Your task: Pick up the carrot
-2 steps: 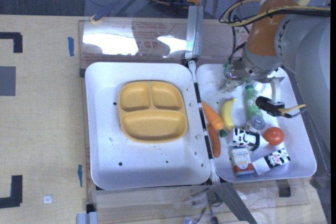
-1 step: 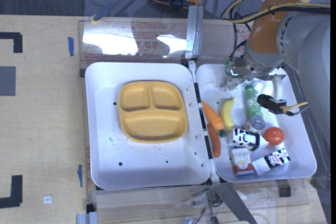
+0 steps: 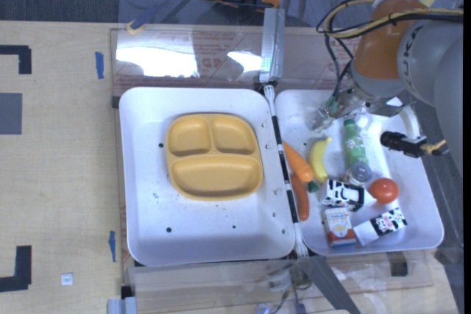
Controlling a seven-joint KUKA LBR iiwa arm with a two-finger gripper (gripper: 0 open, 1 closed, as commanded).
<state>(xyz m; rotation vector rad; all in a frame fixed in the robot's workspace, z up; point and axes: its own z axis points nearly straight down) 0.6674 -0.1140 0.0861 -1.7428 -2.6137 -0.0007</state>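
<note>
The carrot [image 3: 297, 164] is orange and lies at a slant along the left wall of the right bin [image 3: 430, 228], just left of a banana [image 3: 319, 159]. A second long orange piece [image 3: 301, 202] lies right below it against the same wall. My gripper [image 3: 333, 110] hangs over the back of the right bin, up and to the right of the carrot and well apart from it. Nothing shows between its tips.
The right bin also holds a green bottle [image 3: 354, 146], a tomato [image 3: 383, 190], two cow-patterned cartons [image 3: 344, 193] [image 3: 390, 221] and a small juice box [image 3: 337, 225]. A yellow divided plate [image 3: 213, 156] sits in the left bin [image 3: 140, 217].
</note>
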